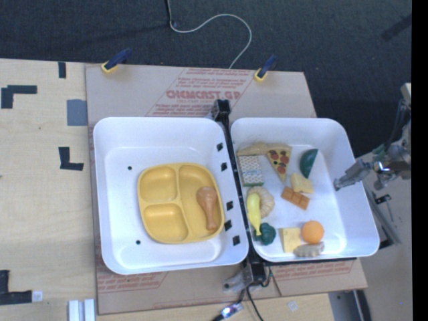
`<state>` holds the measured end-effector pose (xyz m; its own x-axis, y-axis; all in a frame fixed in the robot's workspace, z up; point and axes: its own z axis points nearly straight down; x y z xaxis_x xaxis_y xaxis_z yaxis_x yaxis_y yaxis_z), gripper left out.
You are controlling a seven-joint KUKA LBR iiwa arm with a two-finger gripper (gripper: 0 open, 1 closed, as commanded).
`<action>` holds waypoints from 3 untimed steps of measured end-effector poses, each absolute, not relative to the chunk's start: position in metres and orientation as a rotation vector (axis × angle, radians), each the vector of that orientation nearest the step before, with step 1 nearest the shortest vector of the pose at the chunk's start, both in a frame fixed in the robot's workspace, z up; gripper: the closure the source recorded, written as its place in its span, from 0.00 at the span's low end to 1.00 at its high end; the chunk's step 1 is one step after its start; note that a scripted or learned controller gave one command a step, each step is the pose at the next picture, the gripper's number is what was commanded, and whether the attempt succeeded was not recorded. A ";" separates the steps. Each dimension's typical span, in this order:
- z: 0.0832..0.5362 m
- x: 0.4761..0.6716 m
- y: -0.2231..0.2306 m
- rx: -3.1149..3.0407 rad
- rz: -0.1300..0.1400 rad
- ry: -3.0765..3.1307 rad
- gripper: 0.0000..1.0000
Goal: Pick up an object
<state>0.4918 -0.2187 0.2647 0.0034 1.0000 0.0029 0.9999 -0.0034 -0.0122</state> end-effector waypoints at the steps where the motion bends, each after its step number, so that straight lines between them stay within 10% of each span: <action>1: 0.270 0.494 -0.218 -2.220 0.002 -2.221 0.00; 3: 0.179 0.499 -0.207 -2.216 0.004 -2.219 0.00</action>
